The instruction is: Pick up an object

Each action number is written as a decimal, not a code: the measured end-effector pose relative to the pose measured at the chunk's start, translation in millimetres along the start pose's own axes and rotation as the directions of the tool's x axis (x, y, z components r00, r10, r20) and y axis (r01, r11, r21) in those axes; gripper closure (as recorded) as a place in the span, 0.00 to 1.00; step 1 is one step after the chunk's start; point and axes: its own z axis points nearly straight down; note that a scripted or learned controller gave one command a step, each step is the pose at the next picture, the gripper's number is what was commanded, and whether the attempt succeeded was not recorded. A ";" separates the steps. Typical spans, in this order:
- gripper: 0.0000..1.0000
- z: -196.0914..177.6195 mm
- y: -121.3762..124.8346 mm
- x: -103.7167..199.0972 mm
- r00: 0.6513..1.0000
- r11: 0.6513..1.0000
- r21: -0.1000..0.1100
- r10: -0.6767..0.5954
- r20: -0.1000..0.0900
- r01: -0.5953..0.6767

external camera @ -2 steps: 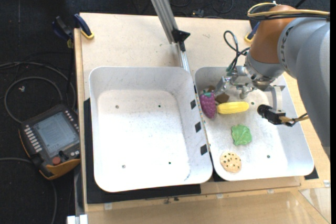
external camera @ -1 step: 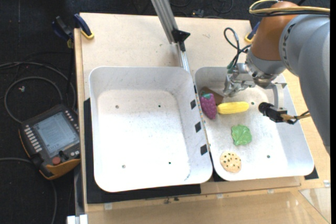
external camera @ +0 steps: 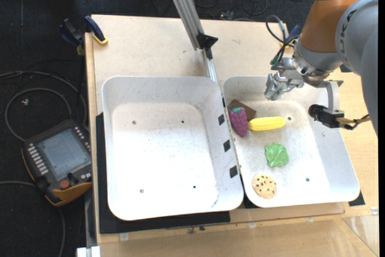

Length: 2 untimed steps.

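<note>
The right bin [external camera: 325,177] holds a yellow banana-like piece [external camera: 267,123], a purple grape bunch [external camera: 239,123] lying on a brown block [external camera: 243,110], a green leafy piece [external camera: 277,154] and a round cookie [external camera: 264,185]. My gripper [external camera: 275,88] hangs over the bin's far edge, above and a little right of the banana, apart from it. Nothing shows between its fingers.
The left bin [external camera: 159,147] sits beside the right one. A slanted metal pole [external camera: 183,0] runs down to the bins' shared far corner. A black sensor [external camera: 322,113] sticks out at the right bin's right rim. A teach pendant [external camera: 57,159] lies off the bench at left.
</note>
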 end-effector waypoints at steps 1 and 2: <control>1.00 -64.5 0.7 2.0 1.000 1.000 -0.001 -0.001 0.000 0.001; 1.00 -88.4 2.0 2.1 1.000 1.000 0.003 -0.001 0.000 0.001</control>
